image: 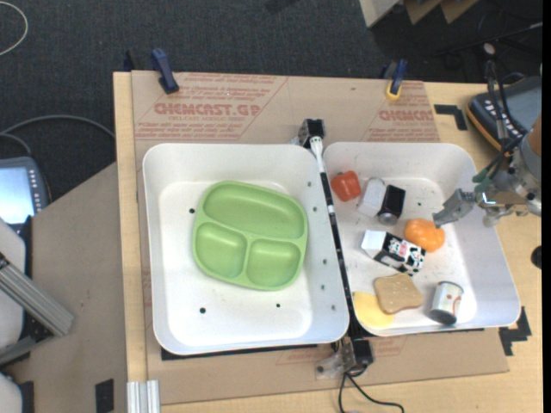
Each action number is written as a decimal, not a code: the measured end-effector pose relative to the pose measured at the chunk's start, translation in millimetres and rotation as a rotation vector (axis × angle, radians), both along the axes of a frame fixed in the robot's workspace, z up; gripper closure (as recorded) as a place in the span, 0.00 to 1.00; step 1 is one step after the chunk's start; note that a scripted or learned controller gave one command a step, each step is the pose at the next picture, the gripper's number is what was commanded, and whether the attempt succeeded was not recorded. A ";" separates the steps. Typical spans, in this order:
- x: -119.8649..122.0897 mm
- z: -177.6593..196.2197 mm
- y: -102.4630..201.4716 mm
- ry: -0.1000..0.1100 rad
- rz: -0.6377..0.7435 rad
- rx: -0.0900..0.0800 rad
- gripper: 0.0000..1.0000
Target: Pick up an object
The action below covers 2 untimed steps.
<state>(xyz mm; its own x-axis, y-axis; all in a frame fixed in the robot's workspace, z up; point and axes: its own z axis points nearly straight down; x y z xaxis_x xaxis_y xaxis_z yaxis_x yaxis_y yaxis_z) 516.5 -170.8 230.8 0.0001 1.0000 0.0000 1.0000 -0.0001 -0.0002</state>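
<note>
The gripper (454, 207) is hovering at the right bin's (494, 256) three o'clock rim, just beside the orange ball (424, 234), while whether it is apart or together cannot be told.

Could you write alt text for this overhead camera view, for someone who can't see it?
A robot gripper hovers at the right edge of the right bin, beside an orange ball among small items including a toast slice. The left bin holds a green divided plate.
</note>
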 end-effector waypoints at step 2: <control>1.4 21.0 -0.3 -0.006 0.001 -0.003 1.00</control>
<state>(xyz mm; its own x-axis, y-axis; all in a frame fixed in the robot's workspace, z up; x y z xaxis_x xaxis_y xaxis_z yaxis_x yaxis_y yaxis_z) 517.9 -171.1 251.9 -0.0008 1.0000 -0.0028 1.0000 0.0009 0.0059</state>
